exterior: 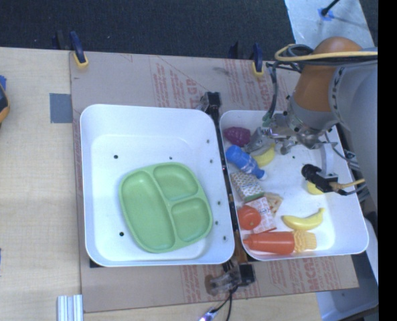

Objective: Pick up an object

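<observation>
Nearest me, an orange carrot point(273, 242) lies at 6 o'clock in the right bin point(349, 243), a banana point(304, 219) just above. Gripper point(273, 137) hovers at 11 o'clock beside a purple toy point(237, 136); its state I cannot tell. Left bin point(98, 179) holds 1 green tray point(165, 207).

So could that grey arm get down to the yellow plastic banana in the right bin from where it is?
Probably yes. The yellow plastic banana lies uncovered on the bin floor, apart from the orange carrot-shaped toy, and the gripper hangs over the same bin.

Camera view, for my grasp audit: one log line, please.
claw over right bin | beside purple toy | green tray in left bin
</observation>
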Motion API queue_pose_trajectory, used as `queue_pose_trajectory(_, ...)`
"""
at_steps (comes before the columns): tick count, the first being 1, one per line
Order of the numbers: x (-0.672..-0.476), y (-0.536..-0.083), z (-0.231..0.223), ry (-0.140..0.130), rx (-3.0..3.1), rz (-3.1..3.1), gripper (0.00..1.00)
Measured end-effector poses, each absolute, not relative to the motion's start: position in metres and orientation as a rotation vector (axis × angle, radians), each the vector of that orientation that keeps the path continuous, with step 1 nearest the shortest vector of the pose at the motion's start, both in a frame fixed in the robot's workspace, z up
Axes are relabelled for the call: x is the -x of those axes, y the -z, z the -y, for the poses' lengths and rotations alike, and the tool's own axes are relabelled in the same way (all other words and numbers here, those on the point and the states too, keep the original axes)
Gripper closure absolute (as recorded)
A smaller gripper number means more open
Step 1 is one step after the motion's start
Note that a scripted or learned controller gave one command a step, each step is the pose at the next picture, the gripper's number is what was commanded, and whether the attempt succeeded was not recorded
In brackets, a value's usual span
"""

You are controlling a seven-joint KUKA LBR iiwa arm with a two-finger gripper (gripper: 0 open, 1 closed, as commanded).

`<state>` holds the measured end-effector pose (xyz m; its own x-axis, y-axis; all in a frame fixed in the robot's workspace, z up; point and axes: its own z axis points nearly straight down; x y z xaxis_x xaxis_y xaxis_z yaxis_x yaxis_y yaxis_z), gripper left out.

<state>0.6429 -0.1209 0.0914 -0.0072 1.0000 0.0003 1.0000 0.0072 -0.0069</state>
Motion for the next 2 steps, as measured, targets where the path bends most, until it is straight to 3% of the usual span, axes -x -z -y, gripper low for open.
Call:
queue_pose_trajectory(1,-0.548,-0.091,0.093,-0.006,2.214,2.223,0.00)
queue_pose_trajectory(2,-0.646,-0.092,0.094,-0.002,2.217,2.225,0.00)
